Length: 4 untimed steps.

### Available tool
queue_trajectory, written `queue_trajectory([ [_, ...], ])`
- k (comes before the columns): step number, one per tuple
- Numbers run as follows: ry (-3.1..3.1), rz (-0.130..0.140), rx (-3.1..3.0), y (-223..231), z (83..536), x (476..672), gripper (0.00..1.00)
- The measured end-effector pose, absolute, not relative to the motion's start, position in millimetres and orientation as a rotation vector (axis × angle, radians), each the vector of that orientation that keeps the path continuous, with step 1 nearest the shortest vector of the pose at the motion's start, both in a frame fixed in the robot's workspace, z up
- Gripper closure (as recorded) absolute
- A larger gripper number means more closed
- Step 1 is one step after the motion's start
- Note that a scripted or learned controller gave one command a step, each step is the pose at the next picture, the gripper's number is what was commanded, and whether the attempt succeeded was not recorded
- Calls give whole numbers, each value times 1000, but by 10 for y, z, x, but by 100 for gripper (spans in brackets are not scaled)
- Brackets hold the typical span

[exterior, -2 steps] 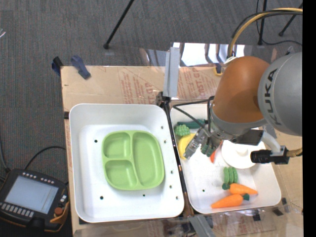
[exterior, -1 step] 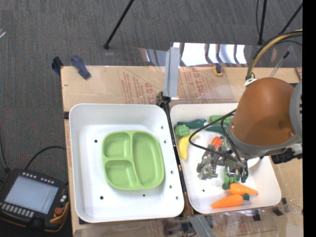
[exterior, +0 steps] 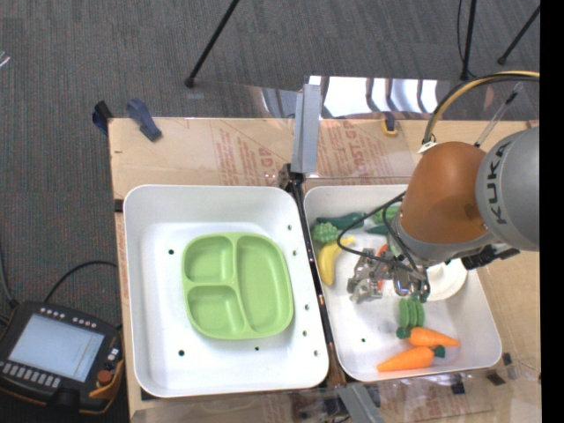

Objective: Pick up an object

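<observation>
On the table, the arm reaches over the right bin point(exterior: 490, 340), its tool point(exterior: 381, 282) hanging low above the bin's middle; how the tool is set cannot be told. A yellow banana point(exterior: 328, 263) lies by the bin's left wall, with a green toy vegetable point(exterior: 331, 229) at its far end. Two orange carrots point(exterior: 418, 348) lie near the front edge, just below the tool. The left bin point(exterior: 150, 236) holds a green divided plate point(exterior: 237, 285) at its centre.

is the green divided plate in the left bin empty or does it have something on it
Empty. All three compartments of the green plate show bare in the left bin.
</observation>
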State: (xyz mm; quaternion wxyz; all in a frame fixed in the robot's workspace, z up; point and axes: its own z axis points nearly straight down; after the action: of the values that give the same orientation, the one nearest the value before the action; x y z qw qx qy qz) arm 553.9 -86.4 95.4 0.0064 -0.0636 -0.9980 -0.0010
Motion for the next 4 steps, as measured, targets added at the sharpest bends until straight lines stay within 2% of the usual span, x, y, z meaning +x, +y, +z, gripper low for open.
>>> queue_trajectory([
  [1,-3135,-2,-199,-867,1011,5577,0],
  [2,-3137,-2,-185,-902,871,6162,0],
  [3,-3128,-2,-294,-873,874,5664,0],
  [4,-3130,-4,-293,-869,977,5674,100],
])
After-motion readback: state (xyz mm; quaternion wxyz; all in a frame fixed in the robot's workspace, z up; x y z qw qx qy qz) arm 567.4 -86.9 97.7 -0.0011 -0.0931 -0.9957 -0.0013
